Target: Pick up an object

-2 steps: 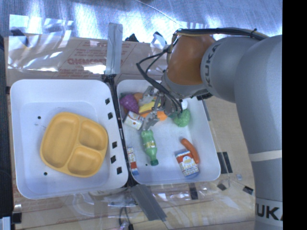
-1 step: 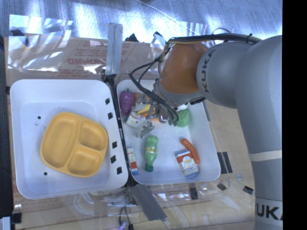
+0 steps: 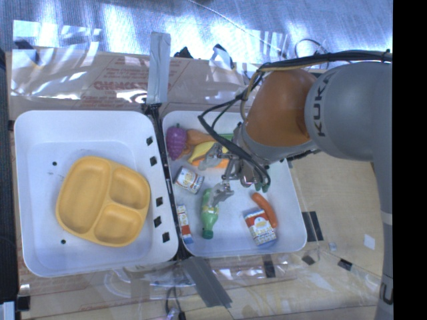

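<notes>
The right bin [image 3: 290,199] holds several small items: purple grapes [image 3: 176,141], an orange carrot [image 3: 196,137], a yellow banana [image 3: 201,153], a small can [image 3: 189,180], a green bottle [image 3: 209,214], an orange sausage [image 3: 264,207], a small printed box [image 3: 259,227] and a thin tube [image 3: 182,223]. My gripper [image 3: 225,187] hangs low over the middle of this bin. It sits just above the top of the green bottle and to the right of the can. The orange wrist band and grey arm cover the bin's upper right part.
The left bin [image 3: 30,139] holds a yellow divided plate [image 3: 102,200]. A black divider with clips [image 3: 160,179] runs between the two bins. Black cables [image 3: 220,112] loop from the wrist over the right bin's far edge.
</notes>
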{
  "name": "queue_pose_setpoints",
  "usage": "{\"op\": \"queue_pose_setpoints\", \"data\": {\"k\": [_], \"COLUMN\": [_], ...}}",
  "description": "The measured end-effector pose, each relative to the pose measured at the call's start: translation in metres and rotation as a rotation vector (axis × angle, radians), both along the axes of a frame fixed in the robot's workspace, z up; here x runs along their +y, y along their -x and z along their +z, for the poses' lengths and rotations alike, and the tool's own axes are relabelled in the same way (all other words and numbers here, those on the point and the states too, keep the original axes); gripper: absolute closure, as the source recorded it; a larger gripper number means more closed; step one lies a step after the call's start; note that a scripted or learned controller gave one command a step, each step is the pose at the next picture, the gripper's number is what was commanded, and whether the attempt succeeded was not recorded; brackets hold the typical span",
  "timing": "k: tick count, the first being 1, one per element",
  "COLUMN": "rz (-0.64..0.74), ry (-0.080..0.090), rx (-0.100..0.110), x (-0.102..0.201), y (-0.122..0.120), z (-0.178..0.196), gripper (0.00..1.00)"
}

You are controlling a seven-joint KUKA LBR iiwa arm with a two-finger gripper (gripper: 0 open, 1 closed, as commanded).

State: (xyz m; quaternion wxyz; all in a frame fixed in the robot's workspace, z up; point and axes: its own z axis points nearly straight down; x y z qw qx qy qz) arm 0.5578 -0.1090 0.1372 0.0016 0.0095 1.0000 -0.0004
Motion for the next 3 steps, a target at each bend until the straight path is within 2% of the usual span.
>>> {"op": "queue_pose_setpoints", "data": {"k": [1, 2, 3], "rz": [-0.066, -0.319, -0.314], "ry": [-0.001, -0.001, -0.001], "rx": [0.005, 0.001, 0.004], "x": [0.006, -0.01, 0.008], "y": [0.028, -0.078, -0.019], "z": [-0.046, -0.044, -0.045], "gripper": [0.0, 0.0, 0.0]}}
